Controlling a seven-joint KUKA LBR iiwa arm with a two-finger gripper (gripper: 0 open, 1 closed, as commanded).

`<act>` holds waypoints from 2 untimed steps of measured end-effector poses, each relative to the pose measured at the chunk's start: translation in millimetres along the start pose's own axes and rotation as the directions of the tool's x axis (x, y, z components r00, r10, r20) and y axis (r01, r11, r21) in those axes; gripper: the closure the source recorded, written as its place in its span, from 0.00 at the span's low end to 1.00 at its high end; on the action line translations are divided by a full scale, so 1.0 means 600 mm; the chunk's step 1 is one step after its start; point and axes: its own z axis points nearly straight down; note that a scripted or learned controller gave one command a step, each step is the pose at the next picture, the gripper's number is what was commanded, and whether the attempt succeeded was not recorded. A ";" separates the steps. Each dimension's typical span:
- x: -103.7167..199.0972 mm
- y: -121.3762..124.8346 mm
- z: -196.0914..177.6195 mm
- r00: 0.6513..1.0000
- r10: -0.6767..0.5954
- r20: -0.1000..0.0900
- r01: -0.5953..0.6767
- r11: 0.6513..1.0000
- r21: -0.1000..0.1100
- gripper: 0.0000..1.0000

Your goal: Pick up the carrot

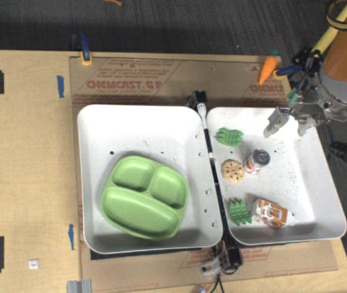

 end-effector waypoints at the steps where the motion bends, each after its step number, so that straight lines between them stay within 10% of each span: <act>1: 0.077 -0.099 0.107 0.961 -0.277 -0.001 0.277 0.961 0.001 0.00; 2: 0.124 -0.130 0.114 0.992 -0.123 -0.001 0.123 0.992 0.001 0.00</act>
